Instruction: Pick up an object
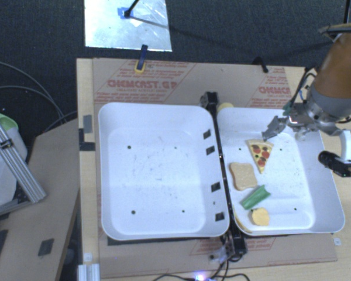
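Presently on the bench: two shallow white bins side by side on a cardboard sheet (181,78). Left bin (158,171): bare white floor with a few dark dots. Right bin (316,201): four toy food items, grouped toward its left side. Item one, pizza slice (260,154), red and yellow, point toward the near side, farthest of the group. Item two, bread slice (243,175), tan, just near and left of the pizza slice. Item three, green vegetable piece (255,196), lying at a slant, just near the bread. Item four, round yellow piece (260,216), nearest the bin's near edge. Gripper (281,123): grey, over the far part of the right bin, just far and right of the pizza slice, nothing seen between its fingers; whether spread or pressed together cannot be told. Arm (339,75): orange band, entering from the right.
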Robot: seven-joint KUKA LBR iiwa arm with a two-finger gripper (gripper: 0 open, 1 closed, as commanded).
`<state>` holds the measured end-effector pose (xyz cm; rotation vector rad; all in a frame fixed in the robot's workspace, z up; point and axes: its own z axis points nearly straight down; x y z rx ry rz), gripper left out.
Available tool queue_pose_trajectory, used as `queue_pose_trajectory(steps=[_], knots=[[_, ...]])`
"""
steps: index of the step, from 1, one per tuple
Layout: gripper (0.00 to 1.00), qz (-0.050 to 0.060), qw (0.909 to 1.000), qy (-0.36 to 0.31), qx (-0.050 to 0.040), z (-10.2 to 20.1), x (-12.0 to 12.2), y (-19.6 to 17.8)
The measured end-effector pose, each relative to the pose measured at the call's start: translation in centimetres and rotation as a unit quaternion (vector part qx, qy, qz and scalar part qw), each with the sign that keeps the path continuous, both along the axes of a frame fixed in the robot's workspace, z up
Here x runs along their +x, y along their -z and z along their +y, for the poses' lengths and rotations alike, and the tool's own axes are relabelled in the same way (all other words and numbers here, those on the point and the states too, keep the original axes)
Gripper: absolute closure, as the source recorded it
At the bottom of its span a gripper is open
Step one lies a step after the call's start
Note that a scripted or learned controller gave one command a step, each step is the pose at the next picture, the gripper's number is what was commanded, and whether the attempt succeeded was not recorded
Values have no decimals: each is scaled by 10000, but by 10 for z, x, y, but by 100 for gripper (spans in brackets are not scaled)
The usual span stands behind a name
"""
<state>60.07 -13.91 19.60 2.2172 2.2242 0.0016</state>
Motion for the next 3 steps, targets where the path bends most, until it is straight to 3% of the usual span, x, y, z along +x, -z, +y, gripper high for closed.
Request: queue_pose_trajectory(steps=[1, 2, 3], knots=[[0, 22, 10000, -10, 0, -9, 25, 118], [100, -32, 10000, -10, -5, -9, 28, 99], [100, -21, 10000, -40, 12, 88, 1, 6]])
